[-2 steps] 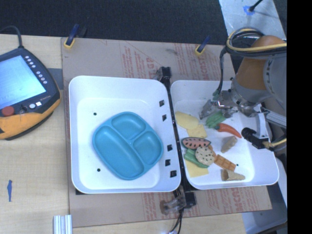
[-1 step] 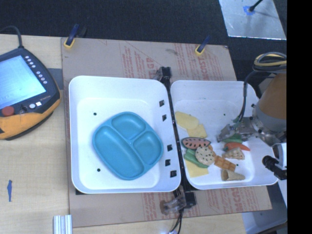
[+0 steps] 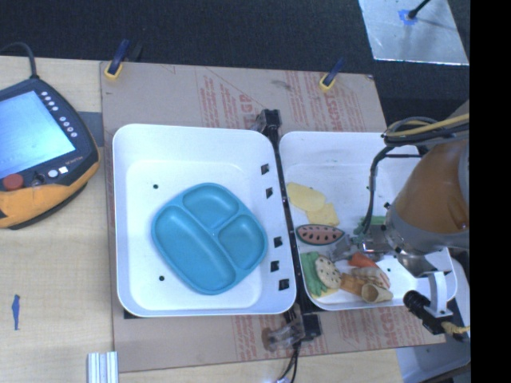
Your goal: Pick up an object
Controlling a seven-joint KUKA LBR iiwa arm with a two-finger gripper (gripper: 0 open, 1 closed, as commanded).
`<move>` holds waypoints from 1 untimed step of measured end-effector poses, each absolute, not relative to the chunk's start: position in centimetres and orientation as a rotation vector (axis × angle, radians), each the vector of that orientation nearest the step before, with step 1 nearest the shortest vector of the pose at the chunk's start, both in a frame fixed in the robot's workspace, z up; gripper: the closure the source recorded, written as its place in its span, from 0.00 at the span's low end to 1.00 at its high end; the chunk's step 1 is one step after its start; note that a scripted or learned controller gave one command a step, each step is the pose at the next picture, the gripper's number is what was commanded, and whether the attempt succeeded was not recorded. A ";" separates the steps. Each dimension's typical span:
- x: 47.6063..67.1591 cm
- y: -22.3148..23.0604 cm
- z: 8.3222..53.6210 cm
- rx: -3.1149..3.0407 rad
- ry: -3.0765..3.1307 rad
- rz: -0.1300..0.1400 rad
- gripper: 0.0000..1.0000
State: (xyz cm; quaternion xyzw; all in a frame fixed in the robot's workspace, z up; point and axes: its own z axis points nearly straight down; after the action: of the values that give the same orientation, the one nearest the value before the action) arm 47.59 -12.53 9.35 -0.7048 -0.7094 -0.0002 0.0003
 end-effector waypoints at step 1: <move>47.6 -12.8 10.2 -2.212 -2.230 0.004 1.00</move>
State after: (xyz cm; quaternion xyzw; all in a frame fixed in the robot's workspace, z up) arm 47.60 -12.81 10.23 -0.7042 -0.7100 0.0012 0.0002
